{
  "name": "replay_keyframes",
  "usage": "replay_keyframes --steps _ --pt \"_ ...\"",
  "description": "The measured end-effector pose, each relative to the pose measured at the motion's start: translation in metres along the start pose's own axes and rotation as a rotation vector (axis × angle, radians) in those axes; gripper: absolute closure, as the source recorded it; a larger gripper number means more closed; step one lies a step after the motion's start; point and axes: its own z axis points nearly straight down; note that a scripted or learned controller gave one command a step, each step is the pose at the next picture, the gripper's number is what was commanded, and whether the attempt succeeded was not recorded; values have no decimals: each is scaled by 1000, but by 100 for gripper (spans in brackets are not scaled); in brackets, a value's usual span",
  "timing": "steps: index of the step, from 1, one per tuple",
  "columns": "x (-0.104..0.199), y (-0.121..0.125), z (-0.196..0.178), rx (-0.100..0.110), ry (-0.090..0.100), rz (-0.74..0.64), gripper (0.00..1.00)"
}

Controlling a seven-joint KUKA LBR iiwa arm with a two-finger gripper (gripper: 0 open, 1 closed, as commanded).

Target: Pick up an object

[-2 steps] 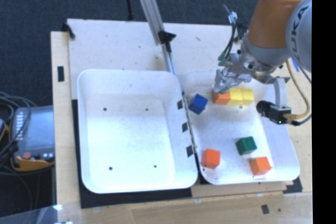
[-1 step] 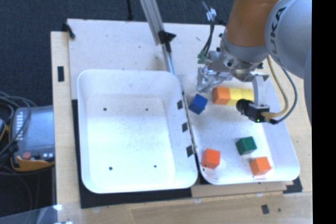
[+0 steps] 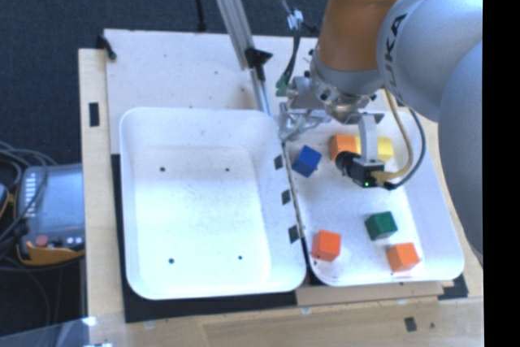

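Observation:
My gripper [image 3: 294, 128] hangs below the orange wrist band, over the upper left corner of the right bin [image 3: 449, 254], close to the wall shared by the two bins. A blue cube [image 3: 306, 161] lies just below and slightly right of it, apart from it. An orange cube [image 3: 343, 146] and a yellow block [image 3: 383, 149] lie to the right, partly covered by the wrist and a black cable. Lower in the same bin lie a green cube [image 3: 380, 224] and two more orange cubes [image 3: 327, 244] [image 3: 403, 256]. Nothing shows held in the gripper.
The left bin [image 3: 130, 130] holds only bare white floor. A slanted aluminium pole [image 3: 230, 4] rises from behind the bins near the gripper. A grey device with cables [image 3: 50, 211] sits off the bench at left.

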Motion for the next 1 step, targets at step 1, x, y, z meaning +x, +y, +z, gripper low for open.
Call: replay_keyframes --steps 1 --pt "41 2 11 5 1 0 100"
